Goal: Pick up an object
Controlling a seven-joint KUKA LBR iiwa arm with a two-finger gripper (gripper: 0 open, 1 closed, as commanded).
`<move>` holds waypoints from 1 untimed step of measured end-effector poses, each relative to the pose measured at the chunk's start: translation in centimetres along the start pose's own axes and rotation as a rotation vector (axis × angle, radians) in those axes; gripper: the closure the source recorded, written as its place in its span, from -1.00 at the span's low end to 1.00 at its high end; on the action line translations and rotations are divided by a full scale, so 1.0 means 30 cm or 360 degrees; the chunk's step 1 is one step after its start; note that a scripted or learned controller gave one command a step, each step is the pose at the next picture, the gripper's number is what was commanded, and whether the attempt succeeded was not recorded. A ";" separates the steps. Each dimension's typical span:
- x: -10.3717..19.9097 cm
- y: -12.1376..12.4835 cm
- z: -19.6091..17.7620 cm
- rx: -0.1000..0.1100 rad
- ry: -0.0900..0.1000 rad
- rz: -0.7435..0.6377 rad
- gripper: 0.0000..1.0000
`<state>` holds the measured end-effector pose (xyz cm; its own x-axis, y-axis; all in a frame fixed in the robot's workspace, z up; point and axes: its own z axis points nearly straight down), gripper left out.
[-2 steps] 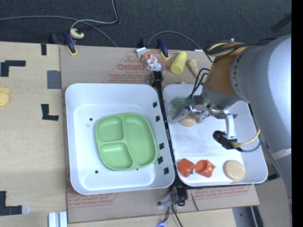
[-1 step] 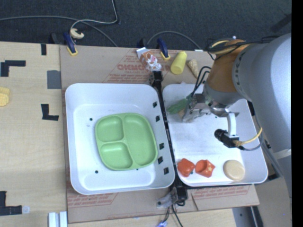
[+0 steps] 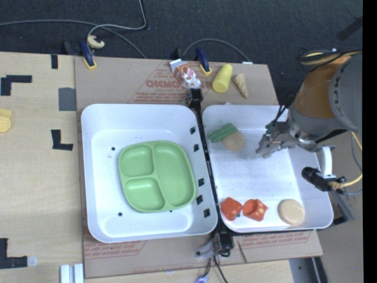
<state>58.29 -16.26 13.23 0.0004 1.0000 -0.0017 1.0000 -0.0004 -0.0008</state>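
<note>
Gripper low in the right bin

The gripper [image 3: 270, 145] hangs over the right bin [image 3: 306, 175], its fingers too blurred to tell their state. Nearby lie a green item [image 3: 221, 132] and a tan lump [image 3: 234, 141], both indistinct

Far left of the claw, a pale wooden benchtop [image 3: 35, 175] is showing black tape marks. A brown cardboard sheet [image 3: 147, 84] is lying under the bins. Beyond the claw, dark carpet [image 3: 247, 10] is stretching away, with thin cables [image 3: 138, 5] trailing across.
</note>
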 end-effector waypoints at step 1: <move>0.177 -0.034 -0.257 -0.0003 0.0003 -0.0004 1.00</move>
<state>57.27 -10.94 20.93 -0.0023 1.0000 0.0000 1.0000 0.0023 0.0013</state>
